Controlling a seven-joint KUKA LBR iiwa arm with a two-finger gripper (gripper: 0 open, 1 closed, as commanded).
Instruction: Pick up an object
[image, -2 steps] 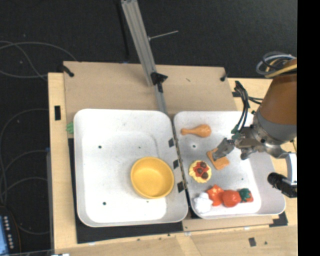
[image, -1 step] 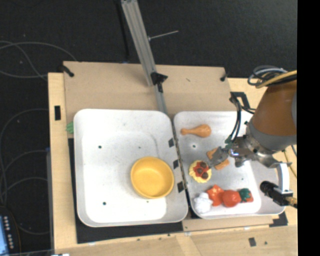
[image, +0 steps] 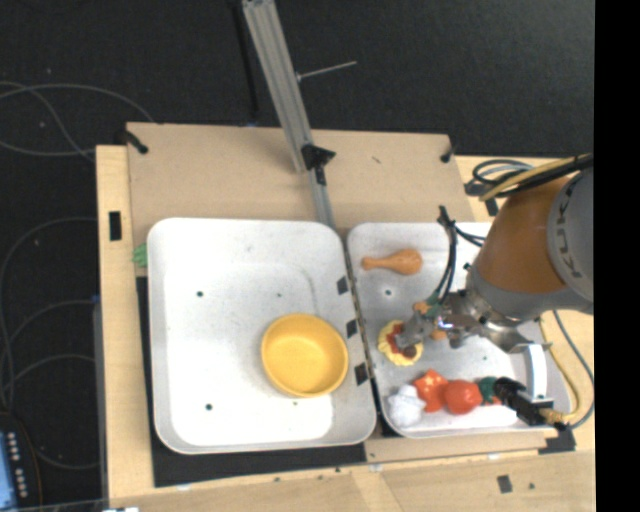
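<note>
You see the gripper (image: 418, 330) low in the right bin (image: 372, 250), right over a small yellow-and-red toy (image: 396, 343) near that bin's left wall. The toy looks flat and rounded, yellow with red patches. You cannot tell the gripper's state or whether it grasps the toy. A yellow bowl (image: 303, 355) sits in the left bin (image: 200, 260).
</note>
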